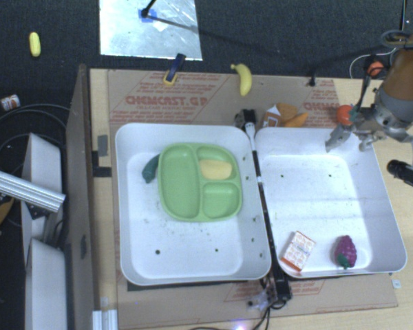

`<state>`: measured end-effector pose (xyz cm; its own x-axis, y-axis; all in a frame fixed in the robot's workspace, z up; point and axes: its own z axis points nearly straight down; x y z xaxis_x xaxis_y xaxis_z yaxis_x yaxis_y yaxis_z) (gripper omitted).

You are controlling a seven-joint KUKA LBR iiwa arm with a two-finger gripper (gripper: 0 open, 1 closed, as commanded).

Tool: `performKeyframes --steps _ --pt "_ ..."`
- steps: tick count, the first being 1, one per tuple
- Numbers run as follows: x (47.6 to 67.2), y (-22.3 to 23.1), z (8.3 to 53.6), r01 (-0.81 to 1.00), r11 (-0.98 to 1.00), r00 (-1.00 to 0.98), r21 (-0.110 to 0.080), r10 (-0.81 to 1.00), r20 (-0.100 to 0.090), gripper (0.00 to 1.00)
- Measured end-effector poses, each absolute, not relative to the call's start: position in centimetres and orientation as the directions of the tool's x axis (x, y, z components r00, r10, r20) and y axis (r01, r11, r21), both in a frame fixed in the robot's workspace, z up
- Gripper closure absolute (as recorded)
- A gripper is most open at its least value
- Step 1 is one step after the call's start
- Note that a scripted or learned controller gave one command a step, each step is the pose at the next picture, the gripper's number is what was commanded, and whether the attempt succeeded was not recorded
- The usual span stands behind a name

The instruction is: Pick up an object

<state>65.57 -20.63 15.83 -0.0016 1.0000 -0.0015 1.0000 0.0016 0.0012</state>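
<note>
right white bin (372,184) holds a knobbly purple fruit (345,251); end effector (351,137) spread, empty.

The arm (406,81) is cut off by the right edge. The dark green thing (150,168) is partly hidden behind the green tray (186,191); what it is I cannot tell. The print on the small carton (297,250) is too small to read

Two white bins (261,184) on bench (193,91)
</note>
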Motion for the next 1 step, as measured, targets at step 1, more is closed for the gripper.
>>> performKeyframes --steps 1 --pt "65.37 -20.67 19.32 1.0 0.001 -0.001 0.006 1.0 -0.002 0.0"
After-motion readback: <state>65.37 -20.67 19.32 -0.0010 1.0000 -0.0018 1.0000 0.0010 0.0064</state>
